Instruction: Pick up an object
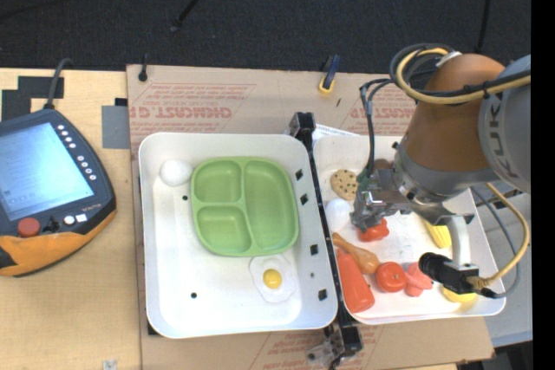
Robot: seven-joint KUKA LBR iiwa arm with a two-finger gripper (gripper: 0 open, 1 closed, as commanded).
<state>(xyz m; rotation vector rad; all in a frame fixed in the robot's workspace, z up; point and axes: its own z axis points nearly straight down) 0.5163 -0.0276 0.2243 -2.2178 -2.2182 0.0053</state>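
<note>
From the camera view, your gripper (371, 210) sits low in the right bin (408, 308) just over a small red item (375, 230), finger spacing indeterminable; confirm centring on it before you lift straight up.

You're looking at a lime green divided plate (244, 205), a fried egg (274, 279) showing white with yellow yolk, and a speckled tan cookie (344, 183).
</note>
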